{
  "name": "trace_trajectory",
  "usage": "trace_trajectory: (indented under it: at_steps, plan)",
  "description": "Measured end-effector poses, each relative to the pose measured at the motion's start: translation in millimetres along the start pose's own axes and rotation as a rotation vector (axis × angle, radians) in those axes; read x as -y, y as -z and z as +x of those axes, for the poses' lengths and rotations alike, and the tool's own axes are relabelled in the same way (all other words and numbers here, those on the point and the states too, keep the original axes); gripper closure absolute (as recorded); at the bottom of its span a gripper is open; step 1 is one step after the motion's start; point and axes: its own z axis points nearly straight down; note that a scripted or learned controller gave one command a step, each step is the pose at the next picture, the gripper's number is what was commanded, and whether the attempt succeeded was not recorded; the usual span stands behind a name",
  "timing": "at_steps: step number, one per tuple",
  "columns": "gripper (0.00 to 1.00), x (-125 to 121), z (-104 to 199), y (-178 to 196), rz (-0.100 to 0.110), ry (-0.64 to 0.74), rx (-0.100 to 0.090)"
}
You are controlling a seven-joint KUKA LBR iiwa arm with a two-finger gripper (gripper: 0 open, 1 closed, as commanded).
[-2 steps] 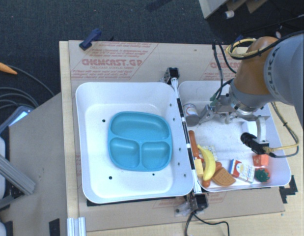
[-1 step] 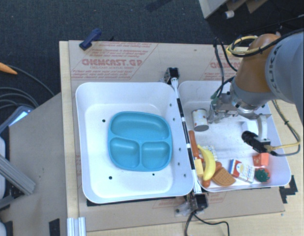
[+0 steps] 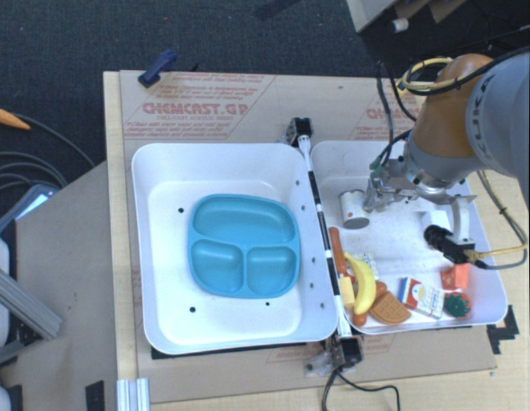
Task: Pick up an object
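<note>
Gripper (image 3: 373,197) low in right bin (image 3: 491,268), beside metal cup (image 3: 352,210)

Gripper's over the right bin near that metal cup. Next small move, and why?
Probably a short drop straight down onto the metal cup. The gripper sits just beside it in the right bin, nothing shows between the jaws, and the cup lies apart from the banana and other toys crowded at the bin's near edge, so it looks the easiest pick.

Blue clip (image 3: 157,68) on brown board (image 3: 205,105)
</note>
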Motion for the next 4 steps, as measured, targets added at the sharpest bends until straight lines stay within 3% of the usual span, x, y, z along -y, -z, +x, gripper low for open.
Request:
trace_trajectory:
  at_steps: [1, 2, 3, 4]
  plan:
    - [1.0, 0, 0, 10, -0.001, -0.001, 0.0]
    - [1.0, 45, 2, 130, 0.001, 0.002, 0.0]
    - [1.0, -2, 55, 71, 0.002, 0.003, -0.001]
    - [1.0, -63, 41, 109, 0.0, 0.004, 0.0]
